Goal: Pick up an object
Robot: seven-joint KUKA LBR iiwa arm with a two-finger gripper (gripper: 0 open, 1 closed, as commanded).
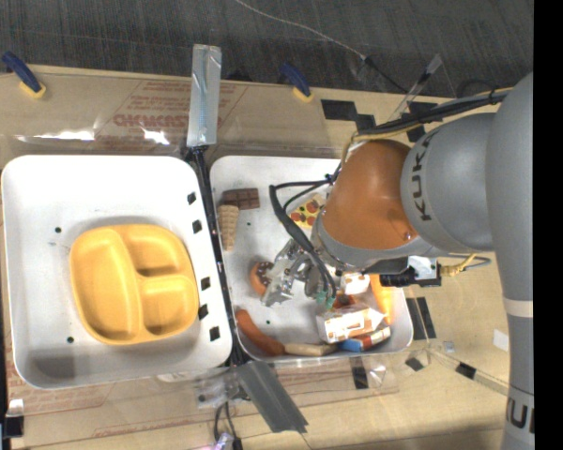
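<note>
Nothing looks picked yet. The likeliest target is the small orange-red piece (261,275) low in the right bin (227,172), at about nine o'clock of the gripper (287,277) and just beside it. It lies on the bin floor, so I judge that the grasp and the lift are both still to come.

The gripper is down inside the bin, its metal tip near the floor. I cannot tell whether the fingers are apart or together: the tip reads as a tangle of grey parts. Nothing shows clearly between them, so I would not call anything held. Whether the tip touches the orange-red piece is also unclear; the two are very close.

Outward from there, the rest of the clutter sits mostly toward five and six o'clock of the gripper: a white carton (353,326) near the bin's lower right corner, a sausage (258,335) along the lower edge, and a tan stick (310,349) beside it. At eleven o'clock, against the bin's left wall, stand a cork-like cylinder (228,223) and a brown block (240,198).

The arm (450,186) covers the bin's right side. The left bin (19,186), well apart at nine o'clock, holds a yellow tray (131,281).
</note>
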